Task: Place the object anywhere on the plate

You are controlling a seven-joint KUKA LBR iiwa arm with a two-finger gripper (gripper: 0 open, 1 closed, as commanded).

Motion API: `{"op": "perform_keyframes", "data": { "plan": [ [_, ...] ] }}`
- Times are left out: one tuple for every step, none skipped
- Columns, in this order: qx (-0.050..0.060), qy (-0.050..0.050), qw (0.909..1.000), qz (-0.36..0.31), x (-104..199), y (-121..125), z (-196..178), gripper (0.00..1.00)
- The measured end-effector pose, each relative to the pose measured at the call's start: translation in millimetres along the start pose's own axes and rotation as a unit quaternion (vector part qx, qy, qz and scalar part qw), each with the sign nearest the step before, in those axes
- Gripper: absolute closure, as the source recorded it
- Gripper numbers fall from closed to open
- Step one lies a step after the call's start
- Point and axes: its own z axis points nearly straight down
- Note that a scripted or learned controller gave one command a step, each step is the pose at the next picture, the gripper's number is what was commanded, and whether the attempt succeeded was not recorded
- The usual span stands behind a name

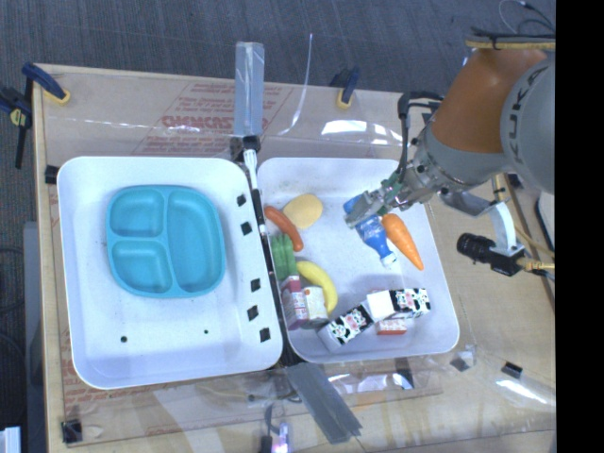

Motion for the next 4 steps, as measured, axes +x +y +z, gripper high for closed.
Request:
{"op": "perform_keyframes", "data": {
  "plan": [
    [-0.001, -0.001, 0.9998, -0.022, -33.8, 2.9, 22.8, 1.00],
    [0.001, 0.000, 0.9908, -0.135, 26.5, 40.3, 31.5, 1.00],
    [0.000, -0.001, 0.9755, -0.220, 65.5, 96.9, 48.0, 1.00],
    [-0.001, -0.002, 0.9580, -0.287, 131.2, 129.5, 46.9, 1.00]
  ]
}}
